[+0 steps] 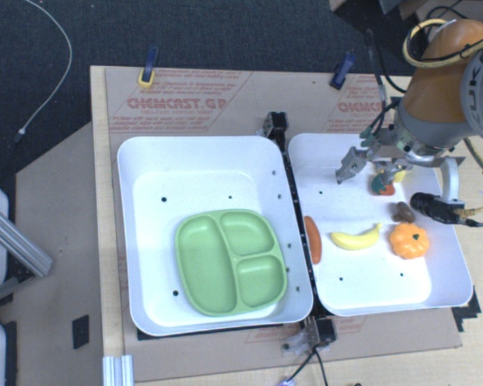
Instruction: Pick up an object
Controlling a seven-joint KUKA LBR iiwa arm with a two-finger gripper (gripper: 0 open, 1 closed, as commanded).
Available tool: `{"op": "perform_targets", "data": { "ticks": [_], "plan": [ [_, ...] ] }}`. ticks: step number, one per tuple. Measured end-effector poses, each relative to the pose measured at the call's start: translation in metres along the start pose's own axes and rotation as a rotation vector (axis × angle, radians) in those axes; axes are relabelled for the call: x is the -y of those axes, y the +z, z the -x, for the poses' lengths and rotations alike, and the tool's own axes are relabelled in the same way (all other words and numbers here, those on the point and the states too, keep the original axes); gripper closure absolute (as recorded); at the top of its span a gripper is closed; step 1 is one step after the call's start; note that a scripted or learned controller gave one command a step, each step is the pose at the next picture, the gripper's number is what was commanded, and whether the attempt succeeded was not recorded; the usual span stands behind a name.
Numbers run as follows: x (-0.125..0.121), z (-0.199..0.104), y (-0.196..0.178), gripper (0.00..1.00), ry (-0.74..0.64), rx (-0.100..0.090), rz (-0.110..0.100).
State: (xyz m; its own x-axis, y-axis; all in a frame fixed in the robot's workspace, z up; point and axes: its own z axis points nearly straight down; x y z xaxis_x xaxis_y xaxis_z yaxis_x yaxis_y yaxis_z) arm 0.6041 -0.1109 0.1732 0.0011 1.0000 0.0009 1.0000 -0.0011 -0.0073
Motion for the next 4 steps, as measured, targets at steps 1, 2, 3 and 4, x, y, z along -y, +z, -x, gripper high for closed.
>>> {"op": "perform_targets", "data": {
  "ticks": [1,2,3,4],
  "plan": [
    [0.003,0.005,0.045,0.00,0.000,0.000,0.001],
    [0.002,0.005,0.031,1.00,0.000,0.001,0.008],
    [0.004,0.007,-0.033,1.00,-0.002,0.003,0.015],
    [0.003,0.007,-0.060,1.00,-0.002,0.002,0.012]
  ]
}}
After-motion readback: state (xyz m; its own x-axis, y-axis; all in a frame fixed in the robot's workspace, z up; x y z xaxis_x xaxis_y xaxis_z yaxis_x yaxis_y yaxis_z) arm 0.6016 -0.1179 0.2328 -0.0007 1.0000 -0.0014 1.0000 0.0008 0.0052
